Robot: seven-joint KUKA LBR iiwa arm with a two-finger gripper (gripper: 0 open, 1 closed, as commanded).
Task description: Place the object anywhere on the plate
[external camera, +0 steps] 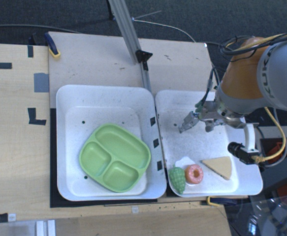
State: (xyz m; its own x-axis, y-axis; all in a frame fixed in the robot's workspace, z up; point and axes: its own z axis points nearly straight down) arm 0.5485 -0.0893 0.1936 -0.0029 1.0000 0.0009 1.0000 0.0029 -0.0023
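— While the grey arm with its orange band hangs over the right-hand shallow white bin, which thing is meant for the plate?

— Hard to say which one. Three small items lie along the near edge of that bin: a tan wedge like a slice of bread or cheese, a pink ring with a red centre like a toy doughnut, and a bumpy green lump touching the doughnut's left side. A scrap of white sits just behind the doughnut; I cannot tell what it is.

— And the plate?

— The light green plastic plate with three compartments lies in the left-hand shallow white bin, tilted a little, nothing on it.

— Is the two-finger gripper holding anything?

— No. It hovers above the bare middle of the right bin, pointing left, well apart from the three items. Its fingers look drawn close together, with nothing between them.

— What is hard to see?

— The arm's bulk covers the bin's far right corner, and a grey metal pole crosses the bench from the top, ending near where the bins meet. The green lump partly overlaps the bin's rim.
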